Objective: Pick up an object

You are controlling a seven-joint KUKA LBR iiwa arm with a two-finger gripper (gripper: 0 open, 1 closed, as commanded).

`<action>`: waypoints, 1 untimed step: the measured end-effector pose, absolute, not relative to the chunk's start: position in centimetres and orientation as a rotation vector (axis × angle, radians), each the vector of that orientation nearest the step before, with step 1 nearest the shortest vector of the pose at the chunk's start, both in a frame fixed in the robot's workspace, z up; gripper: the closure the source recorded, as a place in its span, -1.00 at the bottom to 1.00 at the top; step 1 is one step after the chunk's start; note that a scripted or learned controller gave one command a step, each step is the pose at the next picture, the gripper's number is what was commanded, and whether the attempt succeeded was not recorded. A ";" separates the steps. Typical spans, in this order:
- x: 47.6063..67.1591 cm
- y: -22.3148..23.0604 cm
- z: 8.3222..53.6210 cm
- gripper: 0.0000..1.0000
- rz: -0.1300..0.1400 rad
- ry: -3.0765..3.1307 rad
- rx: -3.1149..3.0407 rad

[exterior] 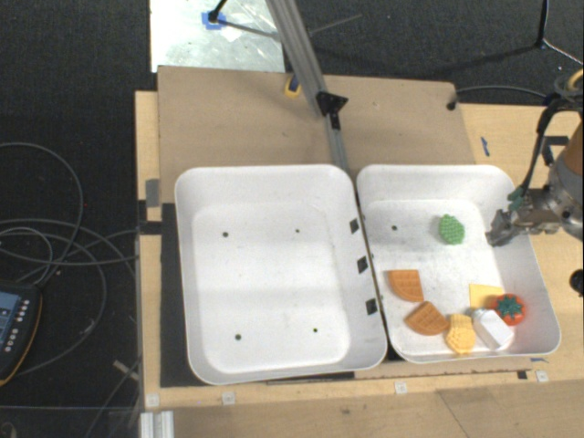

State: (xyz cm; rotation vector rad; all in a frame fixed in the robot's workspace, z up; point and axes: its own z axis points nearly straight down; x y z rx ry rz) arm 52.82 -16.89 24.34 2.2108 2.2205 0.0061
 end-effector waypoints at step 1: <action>52.9 -16.9 25.5 1.00 0.003 2.224 2.214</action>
